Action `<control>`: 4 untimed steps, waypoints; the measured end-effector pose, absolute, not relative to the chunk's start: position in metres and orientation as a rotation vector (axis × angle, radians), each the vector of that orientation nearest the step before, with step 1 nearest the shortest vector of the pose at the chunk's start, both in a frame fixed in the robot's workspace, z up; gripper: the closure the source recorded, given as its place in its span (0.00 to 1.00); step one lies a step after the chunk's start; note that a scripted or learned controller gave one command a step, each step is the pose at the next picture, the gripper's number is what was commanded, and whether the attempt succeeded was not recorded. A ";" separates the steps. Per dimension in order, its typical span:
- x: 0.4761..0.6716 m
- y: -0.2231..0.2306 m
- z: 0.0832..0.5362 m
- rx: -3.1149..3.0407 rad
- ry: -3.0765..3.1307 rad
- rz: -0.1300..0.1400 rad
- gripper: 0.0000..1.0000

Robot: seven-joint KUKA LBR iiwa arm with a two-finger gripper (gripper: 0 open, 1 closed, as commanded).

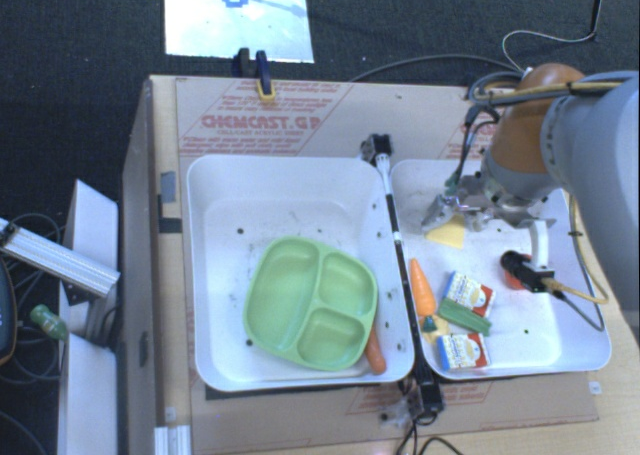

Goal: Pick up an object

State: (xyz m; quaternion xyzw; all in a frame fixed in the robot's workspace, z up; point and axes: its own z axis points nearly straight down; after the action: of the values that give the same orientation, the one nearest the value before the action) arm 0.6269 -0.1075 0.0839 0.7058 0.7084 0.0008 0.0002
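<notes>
In the right bin (580, 343), upper part: gripper (452, 211) sits low, right above the yellow wedge (447, 235).
Can't tell from this angle whether it's closed on anything. Wedge lies near the divider, well apart from the carrot (421, 288) and juice cartons (467, 293) lower in frame. To do it well: center over the wedge, descend straight, close across its narrow side, lift slowly.

you've got two white bins (215, 243), one green tray (312, 301), two carrots (422, 288), two small cartons (467, 293), one yellow wedge (448, 235)
</notes>
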 end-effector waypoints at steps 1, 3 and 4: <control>0.628 -0.107 0.096 2.211 2.226 0.006 1.00; 0.637 -0.124 0.085 2.217 2.223 0.003 0.00; 0.638 -0.124 0.096 2.211 2.225 0.005 1.00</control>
State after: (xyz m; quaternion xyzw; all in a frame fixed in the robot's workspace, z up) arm 0.6384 -0.1242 0.0959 0.7049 0.7093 0.0015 0.0026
